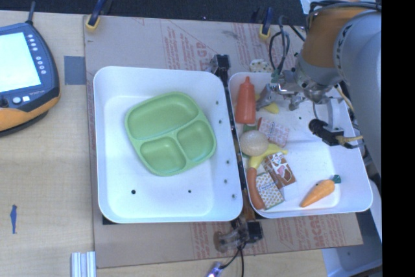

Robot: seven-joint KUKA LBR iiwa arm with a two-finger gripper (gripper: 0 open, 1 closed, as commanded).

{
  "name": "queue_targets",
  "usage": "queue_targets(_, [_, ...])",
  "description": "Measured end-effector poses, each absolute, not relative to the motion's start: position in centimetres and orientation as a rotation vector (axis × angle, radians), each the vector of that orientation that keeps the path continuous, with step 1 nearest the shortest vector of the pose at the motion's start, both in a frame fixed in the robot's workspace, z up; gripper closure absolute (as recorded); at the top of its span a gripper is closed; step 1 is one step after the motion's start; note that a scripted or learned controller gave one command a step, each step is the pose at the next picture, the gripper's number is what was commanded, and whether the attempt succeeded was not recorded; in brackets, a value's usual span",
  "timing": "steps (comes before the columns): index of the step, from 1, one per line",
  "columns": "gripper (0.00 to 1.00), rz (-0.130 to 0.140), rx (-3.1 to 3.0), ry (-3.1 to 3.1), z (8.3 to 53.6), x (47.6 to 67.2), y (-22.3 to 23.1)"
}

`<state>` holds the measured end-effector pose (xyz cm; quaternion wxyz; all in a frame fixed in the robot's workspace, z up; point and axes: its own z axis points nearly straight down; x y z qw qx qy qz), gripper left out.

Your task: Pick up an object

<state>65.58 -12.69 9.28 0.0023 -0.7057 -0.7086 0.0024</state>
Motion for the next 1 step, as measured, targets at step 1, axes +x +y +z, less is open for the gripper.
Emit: queue_targets(1, [0.0, 0.009, -2.215, -2.221, 9.18, 65.52, -11.6])
